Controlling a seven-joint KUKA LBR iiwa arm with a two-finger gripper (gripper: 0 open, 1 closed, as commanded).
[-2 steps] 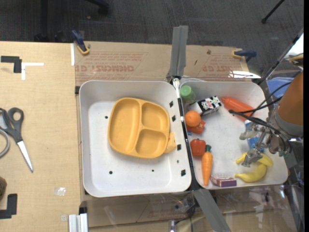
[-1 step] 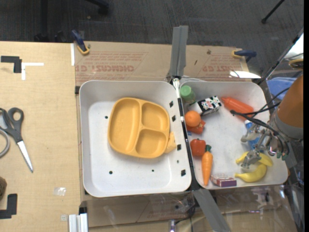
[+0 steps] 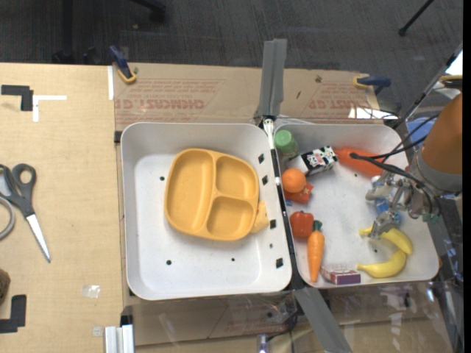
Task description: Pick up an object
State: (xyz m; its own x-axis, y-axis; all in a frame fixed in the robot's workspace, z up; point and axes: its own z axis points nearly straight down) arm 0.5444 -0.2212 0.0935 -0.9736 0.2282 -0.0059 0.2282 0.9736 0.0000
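My gripper (image 3: 381, 223) hangs low over the right side of the right bin (image 3: 346, 197), just above and left of a yellow banana (image 3: 398, 240). A second banana (image 3: 384, 268) lies closer to the bin's front edge. The same bin holds an orange (image 3: 294, 180), a red pepper (image 3: 301, 223), a carrot (image 3: 315, 250), a small purple box (image 3: 342, 276), a black-and-white carton (image 3: 320, 159), a green cup (image 3: 284, 143) and a long red-orange vegetable (image 3: 363, 162). The wrist hides whatever lies directly under it.
In the left bin (image 3: 140, 219) lies a yellow divided plate (image 3: 212, 195). Scissors (image 3: 26, 206) rest on the bench at far left. Cables run from the arm across the right bin's far right corner.
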